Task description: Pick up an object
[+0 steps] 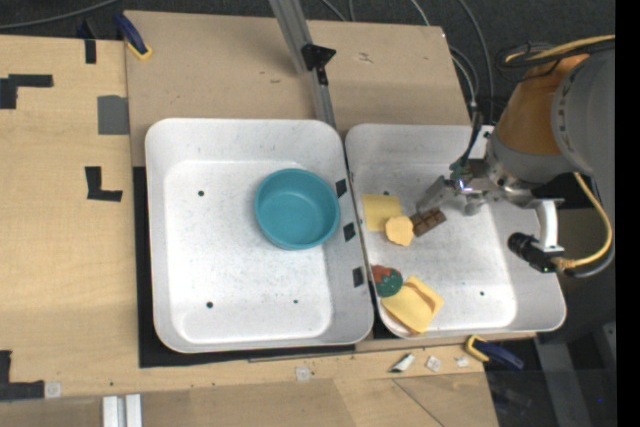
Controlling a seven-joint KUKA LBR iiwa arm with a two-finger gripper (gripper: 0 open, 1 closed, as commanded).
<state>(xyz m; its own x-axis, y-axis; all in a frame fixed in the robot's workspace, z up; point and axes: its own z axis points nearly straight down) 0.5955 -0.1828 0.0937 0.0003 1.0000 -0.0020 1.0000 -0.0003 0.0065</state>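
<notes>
The gripper (432,211) sits low in the right bin (520,310), by a small brown block (428,222). I cannot tell how its jaws stand. A smooth round blue bowl (296,207) sits in the left bin (190,315).

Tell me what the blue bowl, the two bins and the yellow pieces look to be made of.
Blue bowl: likely plastic, matte, one even colour with a soft sheen.
Left bin and right bin: probably moulded plastic, white with fine speckles and rounded corners.
Yellow pieces: possibly foam or soft plastic; dull, no glare. Too small to be sure.
</notes>
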